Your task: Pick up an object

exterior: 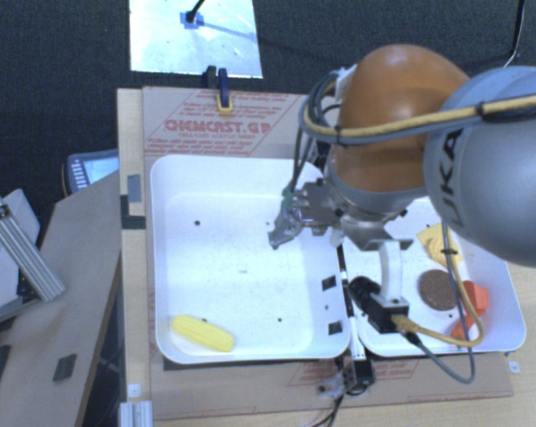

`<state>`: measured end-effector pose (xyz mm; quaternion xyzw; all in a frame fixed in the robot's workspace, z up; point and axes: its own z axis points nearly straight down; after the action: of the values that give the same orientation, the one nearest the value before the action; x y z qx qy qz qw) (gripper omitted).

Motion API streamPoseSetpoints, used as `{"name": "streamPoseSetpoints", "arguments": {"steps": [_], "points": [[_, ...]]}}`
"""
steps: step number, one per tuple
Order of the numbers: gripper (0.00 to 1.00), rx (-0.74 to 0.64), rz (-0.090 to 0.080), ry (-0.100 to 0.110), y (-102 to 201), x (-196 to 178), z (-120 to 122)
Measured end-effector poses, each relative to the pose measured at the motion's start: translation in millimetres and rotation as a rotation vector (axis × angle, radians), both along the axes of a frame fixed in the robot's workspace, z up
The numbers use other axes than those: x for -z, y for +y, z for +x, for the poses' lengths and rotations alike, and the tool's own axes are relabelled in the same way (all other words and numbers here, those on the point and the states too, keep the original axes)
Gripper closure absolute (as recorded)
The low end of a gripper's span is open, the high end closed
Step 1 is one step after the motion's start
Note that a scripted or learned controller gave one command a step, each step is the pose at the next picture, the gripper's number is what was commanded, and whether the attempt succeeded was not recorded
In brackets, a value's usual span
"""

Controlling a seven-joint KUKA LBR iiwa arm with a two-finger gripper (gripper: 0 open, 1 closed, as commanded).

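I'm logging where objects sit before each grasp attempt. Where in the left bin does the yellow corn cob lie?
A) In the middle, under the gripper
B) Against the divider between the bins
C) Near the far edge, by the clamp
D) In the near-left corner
D: the yellow corn cob lies in the near-left corner of the left bin, well apart from the gripper over the bin's right part.

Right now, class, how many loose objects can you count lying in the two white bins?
4: a yellow corn cob in the left bin's near corner; a yellow piece, brown disc and orange piece in the right bin. The arm may hide more.
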<state>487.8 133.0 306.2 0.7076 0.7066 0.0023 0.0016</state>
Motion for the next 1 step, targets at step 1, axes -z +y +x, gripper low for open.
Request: {"name": "streamPoseSetpoints", "arguments": {"steps": [1], "points": [[0.00, -0.001, 0.002, -0.007, -37.5, -109.0, -0.3]]}}
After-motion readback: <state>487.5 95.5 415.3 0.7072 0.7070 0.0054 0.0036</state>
